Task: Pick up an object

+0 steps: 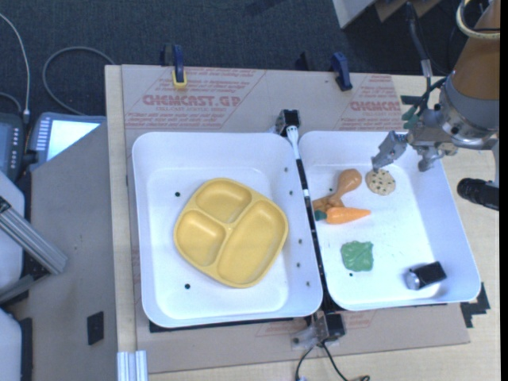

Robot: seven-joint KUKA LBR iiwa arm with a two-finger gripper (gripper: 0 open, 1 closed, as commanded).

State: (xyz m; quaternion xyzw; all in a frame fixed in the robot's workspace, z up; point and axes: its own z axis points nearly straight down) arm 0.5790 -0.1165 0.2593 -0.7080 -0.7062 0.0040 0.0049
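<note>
The grey metal claw [406, 155] is open and holds nothing. The round speckled cookie [381, 182] lies in the right white bin [452, 221], just near and left of it.

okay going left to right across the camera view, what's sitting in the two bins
Yellow plate → drumstick → green lump → cookie → black-and-silver piece. The carrot overlaps the drumstick's span, so I've left it out.
</note>
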